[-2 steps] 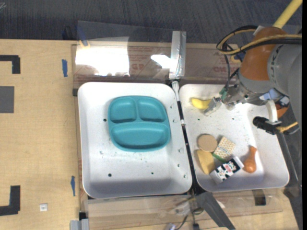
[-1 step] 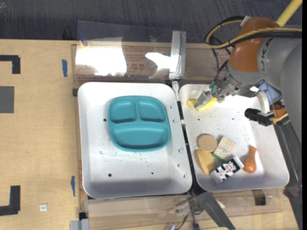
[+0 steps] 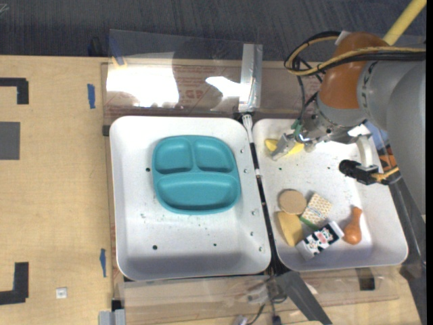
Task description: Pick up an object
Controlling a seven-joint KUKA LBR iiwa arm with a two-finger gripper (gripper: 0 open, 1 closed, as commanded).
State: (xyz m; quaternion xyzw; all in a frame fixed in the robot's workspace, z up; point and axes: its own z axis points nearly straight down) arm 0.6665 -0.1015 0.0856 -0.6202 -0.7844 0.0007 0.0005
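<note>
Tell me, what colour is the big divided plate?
Teal blue plate, seen in the camera view.

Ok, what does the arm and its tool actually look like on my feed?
The arm is a thick, rounded grey body with a glossy orange band above the wrist. Black and yellow cables loop out beside that band. The tool is a small grey metal piece at the arm's end, with dark parts and a touch of green on it.
</note>
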